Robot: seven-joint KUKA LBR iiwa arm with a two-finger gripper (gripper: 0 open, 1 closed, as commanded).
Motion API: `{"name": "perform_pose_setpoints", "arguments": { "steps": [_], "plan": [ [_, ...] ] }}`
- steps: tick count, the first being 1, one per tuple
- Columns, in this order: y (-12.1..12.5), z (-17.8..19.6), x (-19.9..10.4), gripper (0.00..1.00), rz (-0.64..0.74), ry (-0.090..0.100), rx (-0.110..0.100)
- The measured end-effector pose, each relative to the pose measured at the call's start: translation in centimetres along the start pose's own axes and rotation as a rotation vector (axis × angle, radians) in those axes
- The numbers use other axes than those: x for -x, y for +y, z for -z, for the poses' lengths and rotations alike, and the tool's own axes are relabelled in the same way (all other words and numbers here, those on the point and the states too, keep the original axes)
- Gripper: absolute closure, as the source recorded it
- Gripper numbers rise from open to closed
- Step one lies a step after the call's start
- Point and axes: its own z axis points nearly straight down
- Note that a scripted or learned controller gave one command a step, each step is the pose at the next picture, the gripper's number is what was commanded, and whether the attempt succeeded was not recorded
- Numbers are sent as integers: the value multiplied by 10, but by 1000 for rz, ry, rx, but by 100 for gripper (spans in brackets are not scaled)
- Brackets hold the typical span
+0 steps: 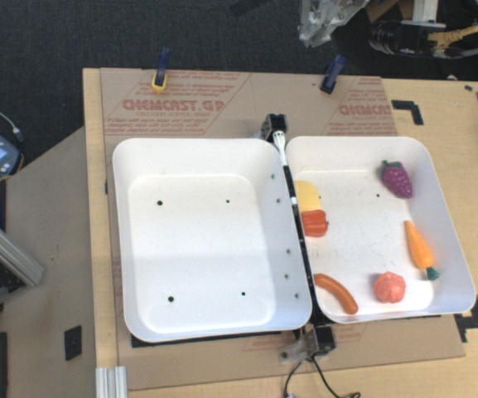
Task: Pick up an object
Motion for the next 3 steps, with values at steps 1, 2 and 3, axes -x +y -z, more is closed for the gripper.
{"name": "perform_pose_setpoints", "arguments": {
  "steps": [1, 2, 3],
  "plan": [
    [-23, -17, -32, 100, -3, -2, -15],
    [-28, -8, -67, 100, -3, -1, -9],
    [-12, 69, -117, 100, -2, 1, -2]
  ]
}}
